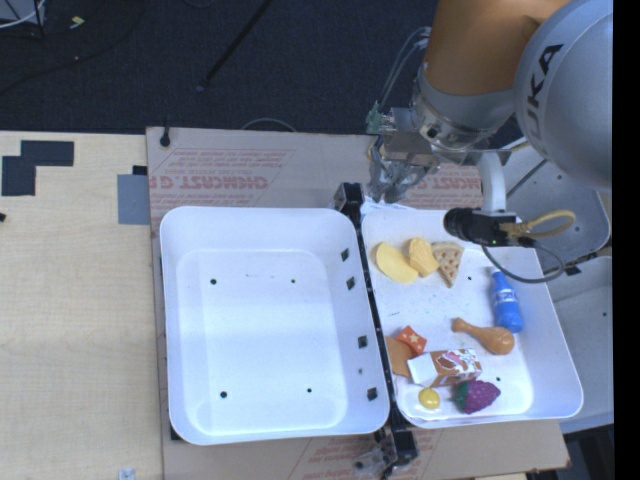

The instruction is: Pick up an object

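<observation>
Dark floor with cables beyond a pale wooden surface (70, 298); brown cardboard sheet (250, 173) under two shallow white bins side by side. Left bin (260, 423) bare white inside, with small dark holes. Right bin (555, 368) with toy food: yellow piece (395, 263) touching a second yellow piece (422, 256), waffle wedge (448, 262) just beside them; blue bottle (506, 302) near the right wall; chicken drumstick (485, 336) below it; orange-red piece (410, 341), small carton (445, 366), yellow ball (429, 399) and purple grapes (477, 396) clustered at the near end. Grey arm with orange band (490, 23) from the right; pincer (392, 186) above the right bin's far left corner, apart from every toy, nothing visibly between its fingers; spread or pressed together: cannot tell.
</observation>
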`<action>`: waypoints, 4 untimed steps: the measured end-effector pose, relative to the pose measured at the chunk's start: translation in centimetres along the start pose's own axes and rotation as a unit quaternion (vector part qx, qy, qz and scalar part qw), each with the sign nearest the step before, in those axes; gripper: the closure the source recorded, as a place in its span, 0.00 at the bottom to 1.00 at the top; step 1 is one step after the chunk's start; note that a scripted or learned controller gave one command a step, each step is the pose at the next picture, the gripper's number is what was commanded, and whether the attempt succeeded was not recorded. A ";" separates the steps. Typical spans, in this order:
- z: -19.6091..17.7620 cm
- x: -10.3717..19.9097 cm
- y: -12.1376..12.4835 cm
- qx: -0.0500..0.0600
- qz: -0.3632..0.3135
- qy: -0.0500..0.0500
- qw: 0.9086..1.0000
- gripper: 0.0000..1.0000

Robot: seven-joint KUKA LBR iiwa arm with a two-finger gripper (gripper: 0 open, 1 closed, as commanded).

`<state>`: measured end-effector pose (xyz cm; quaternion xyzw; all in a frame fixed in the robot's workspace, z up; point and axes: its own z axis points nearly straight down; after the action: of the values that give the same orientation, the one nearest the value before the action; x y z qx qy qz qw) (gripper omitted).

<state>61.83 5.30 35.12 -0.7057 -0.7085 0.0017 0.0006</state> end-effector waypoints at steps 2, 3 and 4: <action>-13.7 1.8 2.6 -0.002 0.001 0.001 1.000 1.00; -18.9 3.3 1.4 -0.002 0.001 0.001 1.000 1.00; -1.1 1.7 -3.3 0.008 0.004 0.000 1.000 1.00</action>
<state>58.56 6.99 36.25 -0.7082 -0.7059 0.0074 0.0058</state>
